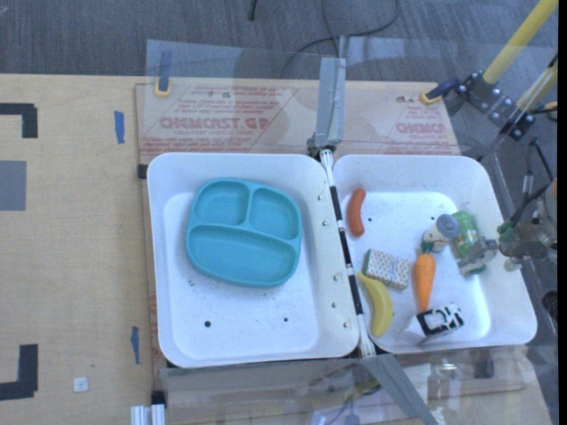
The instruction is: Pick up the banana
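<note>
Black-white block (440,320) seen nearest, in right bin (399,211); banana (379,304) laid at its 9 o'clock, long axis 11-to-5, carrot (424,279) just beside at banana's 2 o'clock.

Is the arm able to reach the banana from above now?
Probably yes. The banana lies uncovered near the right bin's left wall, with nothing on top; a patterned sponge touches its upper end, which may crowd a grasp there.

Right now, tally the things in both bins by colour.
Yellow: 1, the banana
Orange: 2, the carrot and sausage
Blue: 1, the divided plate
Green: 1, the bottle
Black and white: 1, the block
Speckled: 1, the sponge
Total: 7
</note>
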You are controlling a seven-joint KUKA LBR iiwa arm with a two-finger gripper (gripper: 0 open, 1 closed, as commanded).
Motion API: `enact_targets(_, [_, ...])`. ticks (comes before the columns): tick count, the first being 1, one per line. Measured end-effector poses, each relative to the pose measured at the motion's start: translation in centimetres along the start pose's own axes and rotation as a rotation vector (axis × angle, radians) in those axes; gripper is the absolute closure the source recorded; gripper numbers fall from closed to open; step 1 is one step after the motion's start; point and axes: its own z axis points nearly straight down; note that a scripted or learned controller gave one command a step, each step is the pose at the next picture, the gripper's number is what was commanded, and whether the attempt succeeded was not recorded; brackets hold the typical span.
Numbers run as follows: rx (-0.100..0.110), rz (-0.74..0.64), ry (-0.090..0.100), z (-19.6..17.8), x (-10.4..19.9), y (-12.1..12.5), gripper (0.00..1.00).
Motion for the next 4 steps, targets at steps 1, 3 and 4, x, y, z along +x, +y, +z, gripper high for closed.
enact_targets(1, [0.000,0.019,-0.001,7.5,8.2,-0.6,0.00])
enact_targets(3, [-0.003,0.008,-0.001,-0.5,14.3,1.5,1.00])
enact_targets(4, [-0.003,0.008,-0.001,-0.5,14.2,1.5,0.00])
